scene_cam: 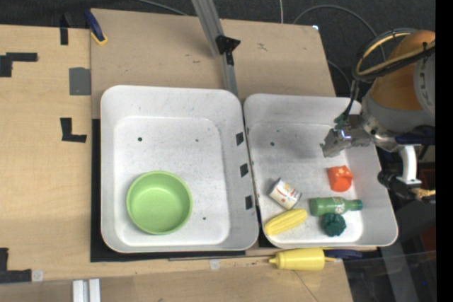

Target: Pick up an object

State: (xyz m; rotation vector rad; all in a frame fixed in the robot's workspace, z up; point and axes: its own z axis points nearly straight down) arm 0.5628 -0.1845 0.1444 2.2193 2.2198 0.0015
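**Q:** Bench contents, please — what lies where?

**R:** Two shallow white plastic bins sit side by side on a tan bench. The left bin (pixel 113 109) holds a round light-green plastic bowl (pixel 159 202) in its near left corner. The right bin (pixel 297 109) holds a cluster of small things along its near edge: a small white and red can (pixel 285 193) lying on its side, a yellow toy corn cob (pixel 284 222) just near of it, a green plastic bottle (pixel 335 206) lying flat, a dark green round toy (pixel 333 224) touching the bottle's near side, and a small orange block-like toy (pixel 340 178) just far of the bottle.

**Q:** And outside the bins?

**R:** A yellow plastic bottle (pixel 300 259) lies on the bench just near of the right bin.

**Q:** Where is the arm?

**R:** It reaches in from the right. Its grey two-finger gripper (pixel 333 147) hangs over the right bin's right half, just far of the orange toy and apart from it. I cannot tell whether the tool is open or closed; nothing shows in its grasp.
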